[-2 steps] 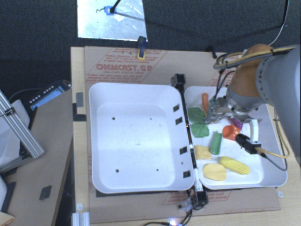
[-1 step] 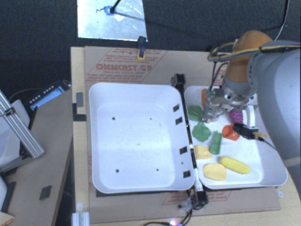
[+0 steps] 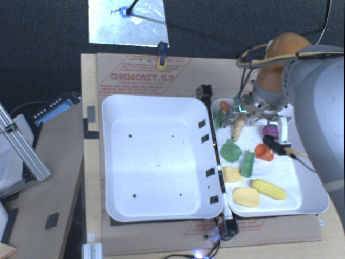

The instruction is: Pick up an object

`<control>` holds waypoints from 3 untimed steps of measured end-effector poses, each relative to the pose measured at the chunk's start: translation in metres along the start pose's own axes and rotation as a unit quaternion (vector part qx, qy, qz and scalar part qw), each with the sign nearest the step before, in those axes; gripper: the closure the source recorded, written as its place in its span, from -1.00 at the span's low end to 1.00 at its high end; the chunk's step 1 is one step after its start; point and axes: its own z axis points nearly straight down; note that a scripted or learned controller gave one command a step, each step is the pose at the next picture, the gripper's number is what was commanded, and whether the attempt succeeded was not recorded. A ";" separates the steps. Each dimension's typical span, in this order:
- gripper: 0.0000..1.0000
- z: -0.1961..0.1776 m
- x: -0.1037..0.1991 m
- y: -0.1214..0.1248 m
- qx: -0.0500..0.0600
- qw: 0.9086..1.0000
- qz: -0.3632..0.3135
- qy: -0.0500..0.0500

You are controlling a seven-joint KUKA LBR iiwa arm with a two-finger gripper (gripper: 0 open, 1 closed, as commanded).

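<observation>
The gripper (image 3: 249, 111) hangs low over the far end of the right bin (image 3: 310, 196), its fingers hidden under the wrist, so their state cannot be told. Just beside it lie a cream cone-shaped toy (image 3: 238, 127) and a purple toy (image 3: 270, 130); a corn cob (image 3: 269, 189) lies nearer.

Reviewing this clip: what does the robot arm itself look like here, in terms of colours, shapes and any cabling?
The bulky, rounded light-grey arm carries a glossy orange band above its wrist. Thin dark cables loop beside that band. Its small dark-and-metal hand shows a tiny green light.
</observation>
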 end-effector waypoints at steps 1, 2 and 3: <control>1.00 -0.012 0.001 0.001 -0.002 1.000 -0.002 0.000; 1.00 -0.108 0.066 0.004 -0.009 1.000 -0.005 0.002; 1.00 -0.120 0.114 -0.020 -0.003 1.000 -0.004 0.002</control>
